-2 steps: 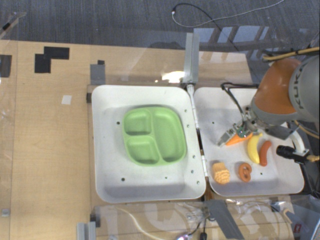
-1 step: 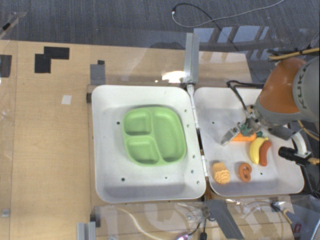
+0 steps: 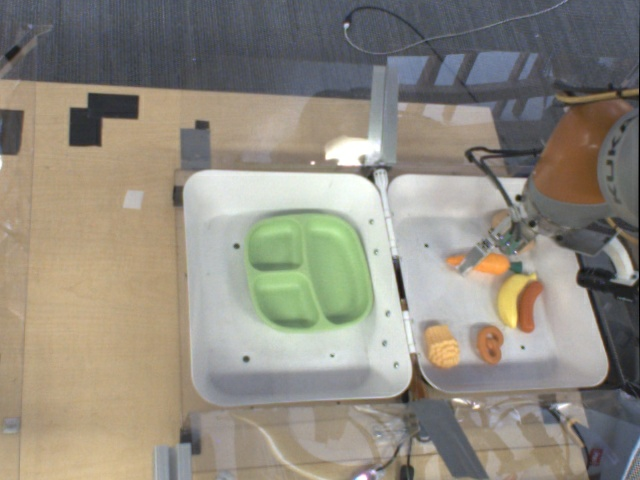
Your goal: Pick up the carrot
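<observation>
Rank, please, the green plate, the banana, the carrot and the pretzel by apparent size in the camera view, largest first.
1. green plate, by far the largest.
2. banana.
3. carrot, close to the banana in length but slimmer, and partly covered by the gripper, so unsure.
4. pretzel, smallest.

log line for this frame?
arm: over right bin | tool: at carrot | carrot: on bin floor | grasp: unconfirmed | plate: left bin
</observation>
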You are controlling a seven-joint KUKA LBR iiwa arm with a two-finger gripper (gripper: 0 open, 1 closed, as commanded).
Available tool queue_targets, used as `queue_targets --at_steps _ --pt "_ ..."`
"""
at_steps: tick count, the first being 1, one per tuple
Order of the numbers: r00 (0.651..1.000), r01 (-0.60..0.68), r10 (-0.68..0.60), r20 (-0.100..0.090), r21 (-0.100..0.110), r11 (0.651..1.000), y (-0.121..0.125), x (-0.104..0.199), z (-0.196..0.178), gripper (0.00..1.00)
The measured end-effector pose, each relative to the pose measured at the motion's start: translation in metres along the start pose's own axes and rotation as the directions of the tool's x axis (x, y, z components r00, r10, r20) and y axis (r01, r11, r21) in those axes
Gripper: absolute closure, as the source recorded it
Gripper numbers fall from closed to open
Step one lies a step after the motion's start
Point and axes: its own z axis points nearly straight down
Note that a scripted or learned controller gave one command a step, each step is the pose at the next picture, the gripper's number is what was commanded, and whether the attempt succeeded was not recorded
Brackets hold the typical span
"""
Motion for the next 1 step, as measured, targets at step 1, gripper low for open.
queue_targets --at_steps 1 --pt "1.000 0.004 -0.004 0.005 -0.006 1.000 0.0036 -0.0005 -0.0136 1.00"
